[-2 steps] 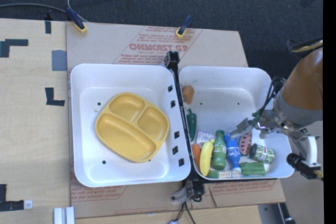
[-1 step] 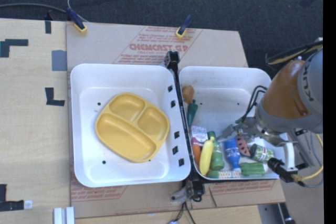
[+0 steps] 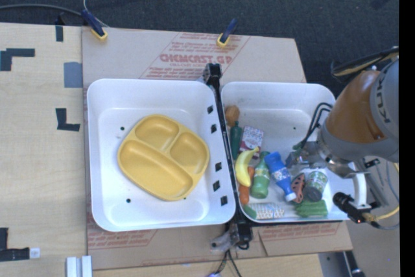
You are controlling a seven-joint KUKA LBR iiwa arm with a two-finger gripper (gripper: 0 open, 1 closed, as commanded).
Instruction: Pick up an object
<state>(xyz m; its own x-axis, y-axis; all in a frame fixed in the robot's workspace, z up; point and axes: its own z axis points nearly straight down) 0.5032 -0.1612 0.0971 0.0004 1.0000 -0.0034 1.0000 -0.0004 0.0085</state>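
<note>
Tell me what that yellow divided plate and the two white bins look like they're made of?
The yellow plate looks like moulded plastic with a smooth, matte finish: one even colour, soft rounded dividers, no glare. The left bin and right bin also seem to be plastic, slightly glossier, with thin rounded rims and a faint sheen. Coated metal can't be ruled out from this view.

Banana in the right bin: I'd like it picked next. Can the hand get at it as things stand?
Probably yes. The banana lies exposed on top by the divider, nothing covering it, though a green bottle crowds its side. The hand is over the same bin.
</note>
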